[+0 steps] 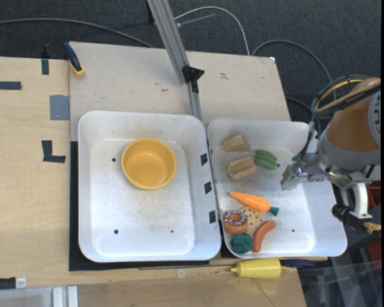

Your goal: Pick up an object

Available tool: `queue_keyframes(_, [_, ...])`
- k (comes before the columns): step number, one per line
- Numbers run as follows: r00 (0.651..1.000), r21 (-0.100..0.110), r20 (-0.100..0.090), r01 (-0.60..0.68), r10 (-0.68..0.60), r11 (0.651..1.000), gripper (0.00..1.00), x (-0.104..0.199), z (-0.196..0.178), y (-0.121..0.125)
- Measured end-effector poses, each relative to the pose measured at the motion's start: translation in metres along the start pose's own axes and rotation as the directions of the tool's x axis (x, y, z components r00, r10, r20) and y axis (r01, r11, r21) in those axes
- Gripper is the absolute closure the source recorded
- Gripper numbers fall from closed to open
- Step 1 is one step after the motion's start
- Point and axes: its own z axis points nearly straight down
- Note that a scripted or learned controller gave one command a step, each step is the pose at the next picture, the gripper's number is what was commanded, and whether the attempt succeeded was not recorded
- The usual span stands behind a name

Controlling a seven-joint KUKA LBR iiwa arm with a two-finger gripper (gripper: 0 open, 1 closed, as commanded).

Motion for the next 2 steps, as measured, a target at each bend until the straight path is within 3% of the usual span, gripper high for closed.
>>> queue_keyframes(2, [1.0,-0.001,0.0,0.001,-0.001,1.0,1.0,-0.002,-0.105,-0.012])
